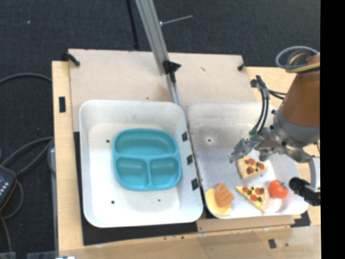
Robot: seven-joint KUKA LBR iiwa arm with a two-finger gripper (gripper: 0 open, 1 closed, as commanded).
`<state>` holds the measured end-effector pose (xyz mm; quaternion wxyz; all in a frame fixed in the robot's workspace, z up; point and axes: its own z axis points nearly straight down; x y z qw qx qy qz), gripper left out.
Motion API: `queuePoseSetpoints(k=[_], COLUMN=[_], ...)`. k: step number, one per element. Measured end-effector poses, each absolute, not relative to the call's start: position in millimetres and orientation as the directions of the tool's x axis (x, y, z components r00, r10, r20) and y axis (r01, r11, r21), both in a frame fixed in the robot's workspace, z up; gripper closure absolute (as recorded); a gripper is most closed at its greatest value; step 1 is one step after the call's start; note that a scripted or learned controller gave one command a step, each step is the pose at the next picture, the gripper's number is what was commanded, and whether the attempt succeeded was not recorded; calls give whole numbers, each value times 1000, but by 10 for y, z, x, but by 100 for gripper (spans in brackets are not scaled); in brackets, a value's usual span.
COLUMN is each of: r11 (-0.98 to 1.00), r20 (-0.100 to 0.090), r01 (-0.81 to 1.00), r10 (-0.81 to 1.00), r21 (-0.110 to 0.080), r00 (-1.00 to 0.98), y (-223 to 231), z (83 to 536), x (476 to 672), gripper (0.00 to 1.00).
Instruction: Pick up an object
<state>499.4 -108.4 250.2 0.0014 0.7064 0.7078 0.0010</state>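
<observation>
gripper: gripper [243,149] low over the right bin [215,124], near its middle, arm coming in from the right. Finger detail is too small and blurred against the bin floor; can't tell how far the jaws are spread, and nothing is visibly between them.

closest target: upper pizza slice [251,167], lying flat just near-right of the gripper tip. Looks right beside it, possibly touching; can't resolve contact.

axis: that slice runs roughly left-right with a slight tilt, right end a bit farther. My read: jaws should close across the short, near-far dimension.

other candidates: second pizza slice [254,194], toast-like piece [223,196] and red tomato-like object [277,189], all along the near edge of the right bin, farther from the gripper than the upper slice. The toast piece sits on a pale round item at the near-left corner.

left bin: teal divided tray [146,159] in the centre of the left bin [91,144], well apart from the gripper; not the practical pick.

key relation: target is offset toward near-right of the tip, not under it. Judgement: small shift that way before closing, otherwise the fingers likely pinch bare bin floor.

risk: flat, thin slice; may slide rather than lift.
</observation>
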Motion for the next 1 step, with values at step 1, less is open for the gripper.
queuePoseSetpoints(k=[1], r11=[0], r20=[-1], r01=[1000], r10=[1000], r21=[4], r00=[0], y=[-1085], z=[2502], x=[4994], gripper=[0])
